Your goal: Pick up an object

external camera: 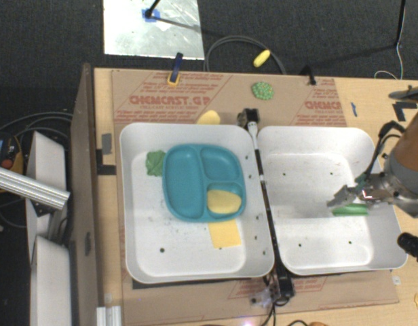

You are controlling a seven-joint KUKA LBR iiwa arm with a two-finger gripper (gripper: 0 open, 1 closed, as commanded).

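Note:
My gripper (353, 197) is low over the right side of the right bin (311, 250), coming in from the right. A small green elongated object (349, 210) lies on the bin floor directly under and just in front of the gripper, touching or nearly touching it. In the left bin (138, 250) a blue divided plate (188, 182) carries a yellow rounded piece (224, 201) in its lower right compartment. A flat yellow slice (225, 234) lies on the bin floor below the plate. A green leafy piece (155, 162) sits at the plate's left edge.
The divider between the two bins (262, 189) runs down the middle. On the cardboard behind the bins lie a green knobbly disc (262, 90), a yellow lump (209, 118) and a yellow capsule (262, 58). Cables trail at the back and left.

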